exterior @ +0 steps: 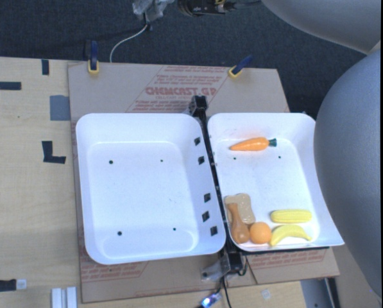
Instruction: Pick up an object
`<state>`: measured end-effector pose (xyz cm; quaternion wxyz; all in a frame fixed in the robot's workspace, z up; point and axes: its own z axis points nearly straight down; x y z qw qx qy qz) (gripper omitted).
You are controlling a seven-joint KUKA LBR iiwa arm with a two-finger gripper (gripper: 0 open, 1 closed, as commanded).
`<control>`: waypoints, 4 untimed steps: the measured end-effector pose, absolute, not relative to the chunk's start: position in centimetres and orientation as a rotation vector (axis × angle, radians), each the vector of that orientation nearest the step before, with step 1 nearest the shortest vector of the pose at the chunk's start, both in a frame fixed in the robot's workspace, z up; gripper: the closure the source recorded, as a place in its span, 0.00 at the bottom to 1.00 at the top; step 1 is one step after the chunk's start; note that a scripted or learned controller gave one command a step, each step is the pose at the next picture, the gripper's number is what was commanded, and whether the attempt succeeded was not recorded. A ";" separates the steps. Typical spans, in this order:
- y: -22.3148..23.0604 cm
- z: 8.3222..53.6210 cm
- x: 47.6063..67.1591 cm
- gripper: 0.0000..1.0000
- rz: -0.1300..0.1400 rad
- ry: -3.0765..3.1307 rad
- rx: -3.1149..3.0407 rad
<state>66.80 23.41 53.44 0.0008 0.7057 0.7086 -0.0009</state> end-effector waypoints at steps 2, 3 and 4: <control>23.6 55.4 66.8 1.00 -0.007 2.228 2.211; 23.7 56.3 66.8 1.00 -0.009 2.230 2.208; 23.8 57.3 66.8 1.00 -0.005 2.228 2.207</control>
